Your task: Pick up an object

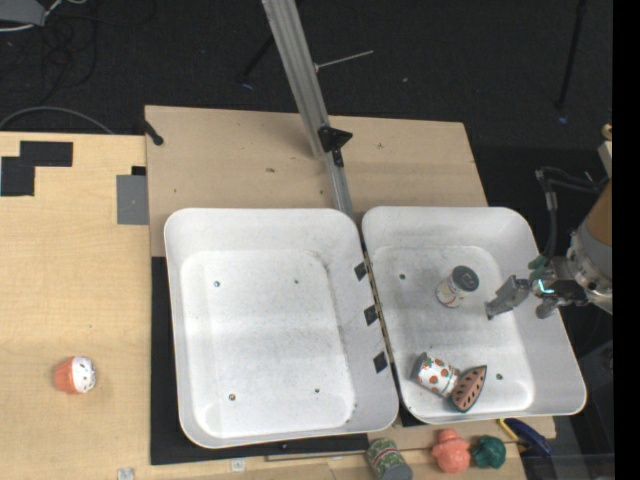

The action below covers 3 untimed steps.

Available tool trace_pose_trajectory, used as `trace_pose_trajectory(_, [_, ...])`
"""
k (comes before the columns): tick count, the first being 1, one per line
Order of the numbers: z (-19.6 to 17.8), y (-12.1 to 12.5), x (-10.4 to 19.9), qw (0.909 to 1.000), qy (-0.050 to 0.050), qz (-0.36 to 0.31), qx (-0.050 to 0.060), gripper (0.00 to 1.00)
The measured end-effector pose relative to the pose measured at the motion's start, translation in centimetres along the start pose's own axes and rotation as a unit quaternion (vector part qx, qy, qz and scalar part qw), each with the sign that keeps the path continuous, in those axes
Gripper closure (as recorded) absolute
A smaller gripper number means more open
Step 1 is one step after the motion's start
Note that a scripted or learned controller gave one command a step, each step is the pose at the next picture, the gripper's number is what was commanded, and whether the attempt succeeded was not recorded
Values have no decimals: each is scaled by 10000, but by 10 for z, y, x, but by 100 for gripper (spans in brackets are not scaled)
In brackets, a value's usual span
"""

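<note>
The right white bin (520,230) holds three things: a small round jar with a dark lid (458,286) near its middle, a white toy with red spots (434,372) at its front, and a brown shell-like piece (468,388) touching that toy. My gripper (522,301) hangs over the bin's right side, just right of the jar and apart from it. Its two dark fingers (500,301) stand open with nothing between them.
The left white bin (190,230) lies beside the right one. A metal rail (300,68) slants down to the gap between the bins. An orange and white ball (74,375) lies far left. A small can (385,458), a pink toy (450,451) and a green toy (488,452) sit along the front edge.
</note>
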<state>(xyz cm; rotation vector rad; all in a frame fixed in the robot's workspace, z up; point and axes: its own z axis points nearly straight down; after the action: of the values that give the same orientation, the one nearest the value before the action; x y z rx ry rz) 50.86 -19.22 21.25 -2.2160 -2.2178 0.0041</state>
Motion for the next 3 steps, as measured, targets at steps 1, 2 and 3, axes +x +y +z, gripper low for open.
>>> trace_pose_trajectory(1, [-2,1,-1,10000,-7,9,-21,0])
trace_pose_trajectory(2, [42,0,-2,10000,-1,7,1,0])
trace_pose_trajectory(3, [105,4,1,10000,5,2,12,0])
